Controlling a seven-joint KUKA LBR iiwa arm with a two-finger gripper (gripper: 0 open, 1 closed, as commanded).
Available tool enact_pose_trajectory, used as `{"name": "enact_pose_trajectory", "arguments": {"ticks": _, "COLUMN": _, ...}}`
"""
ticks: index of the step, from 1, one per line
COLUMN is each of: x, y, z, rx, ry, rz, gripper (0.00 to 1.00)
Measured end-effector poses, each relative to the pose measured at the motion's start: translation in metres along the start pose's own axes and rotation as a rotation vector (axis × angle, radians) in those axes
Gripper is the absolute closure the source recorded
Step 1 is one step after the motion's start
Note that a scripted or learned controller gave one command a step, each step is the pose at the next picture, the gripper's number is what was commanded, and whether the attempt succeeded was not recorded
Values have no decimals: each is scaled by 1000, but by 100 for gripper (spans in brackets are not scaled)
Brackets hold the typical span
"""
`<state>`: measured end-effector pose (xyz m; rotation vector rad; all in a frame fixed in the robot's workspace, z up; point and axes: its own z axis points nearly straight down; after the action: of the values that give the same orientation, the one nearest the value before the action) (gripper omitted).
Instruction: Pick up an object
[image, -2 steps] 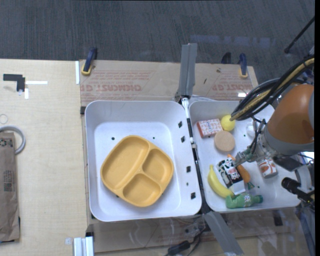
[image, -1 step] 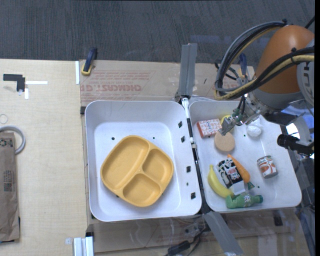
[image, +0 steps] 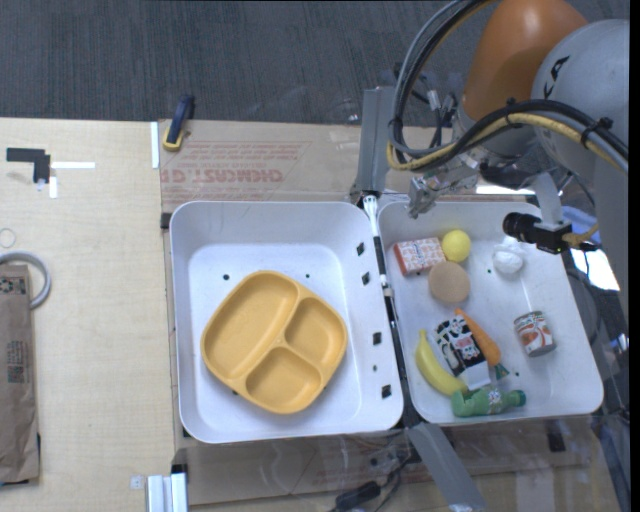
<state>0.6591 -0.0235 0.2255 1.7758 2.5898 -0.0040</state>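
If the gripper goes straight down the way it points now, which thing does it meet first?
The gripper hangs over the far left corner of the right bin. Going straight down, it would probably meet the bare bin floor first, just behind the red and white box. Depth is unclear in this slanted view, so it might clip the box.

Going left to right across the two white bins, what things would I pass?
Yellow three-compartment plastic plate → red and white snack box → round tan ball → white crumpled lump → small red-labelled can.
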Motion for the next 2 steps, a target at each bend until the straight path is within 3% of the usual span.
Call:
{"name": "enact_pose_trajectory", "arguments": {"ticks": 1, "x": -1, "y": 1, "z": -9, "rx": 0, "ry": -4, "rz": -2, "gripper": 100}}
{"name": "enact_pose_trajectory", "arguments": {"ticks": 2, "x": 33, "y": 9, "z": -15, "rx": -1, "ry": 0, "rz": -48, "gripper": 100}}
